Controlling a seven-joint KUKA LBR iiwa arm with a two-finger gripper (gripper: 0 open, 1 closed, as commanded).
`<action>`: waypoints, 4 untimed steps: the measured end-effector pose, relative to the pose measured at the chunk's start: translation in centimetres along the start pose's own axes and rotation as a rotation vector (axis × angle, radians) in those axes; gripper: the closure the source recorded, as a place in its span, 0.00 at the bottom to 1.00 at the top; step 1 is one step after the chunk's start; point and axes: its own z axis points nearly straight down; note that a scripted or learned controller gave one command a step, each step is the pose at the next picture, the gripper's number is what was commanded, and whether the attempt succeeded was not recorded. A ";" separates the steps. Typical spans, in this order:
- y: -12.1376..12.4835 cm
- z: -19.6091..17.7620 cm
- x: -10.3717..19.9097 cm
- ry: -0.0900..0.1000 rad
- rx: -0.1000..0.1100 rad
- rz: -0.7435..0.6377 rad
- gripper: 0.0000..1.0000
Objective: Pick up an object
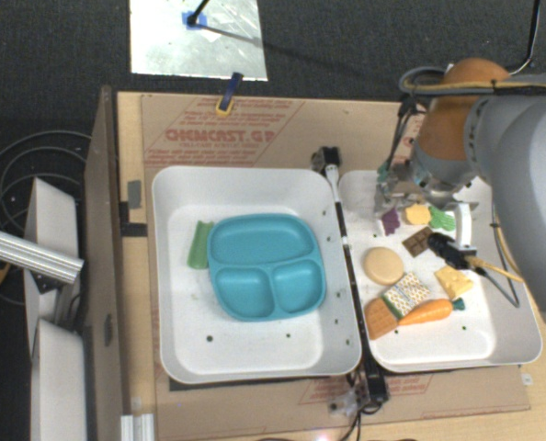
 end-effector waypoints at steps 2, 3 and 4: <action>-6.5 -11.0 1.4 0.003 0.004 -0.003 1.00; -8.5 -13.6 5.4 0.003 0.004 -0.002 1.00; -11.1 -15.2 9.0 0.003 0.006 -0.002 1.00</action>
